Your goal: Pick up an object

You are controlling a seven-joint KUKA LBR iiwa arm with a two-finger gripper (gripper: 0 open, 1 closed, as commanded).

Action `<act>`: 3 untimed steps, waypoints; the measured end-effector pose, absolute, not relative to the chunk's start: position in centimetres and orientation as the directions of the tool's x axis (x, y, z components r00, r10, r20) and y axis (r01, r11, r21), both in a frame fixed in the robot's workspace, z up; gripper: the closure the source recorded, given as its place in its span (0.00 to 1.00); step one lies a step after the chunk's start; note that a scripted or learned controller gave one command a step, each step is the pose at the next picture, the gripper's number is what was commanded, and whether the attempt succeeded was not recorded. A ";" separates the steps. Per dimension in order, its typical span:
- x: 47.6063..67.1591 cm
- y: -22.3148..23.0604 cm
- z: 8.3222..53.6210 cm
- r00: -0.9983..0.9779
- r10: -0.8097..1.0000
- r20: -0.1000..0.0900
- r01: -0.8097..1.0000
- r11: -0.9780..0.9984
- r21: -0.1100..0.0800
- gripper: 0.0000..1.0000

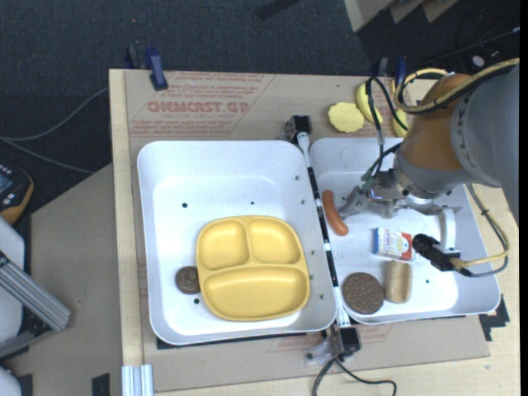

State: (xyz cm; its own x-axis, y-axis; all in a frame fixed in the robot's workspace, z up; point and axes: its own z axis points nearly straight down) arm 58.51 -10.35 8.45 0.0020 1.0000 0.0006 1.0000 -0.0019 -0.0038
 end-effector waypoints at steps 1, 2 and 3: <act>55.3 -12.9 8.4 0.004 1.000 0.001 1.000 -0.004 -0.004 0.00; 50.0 -18.5 8.4 0.008 1.000 -0.001 1.000 -0.008 -0.005 0.00; 50.4 -18.0 9.5 0.001 1.000 -0.001 1.000 -0.001 0.002 1.00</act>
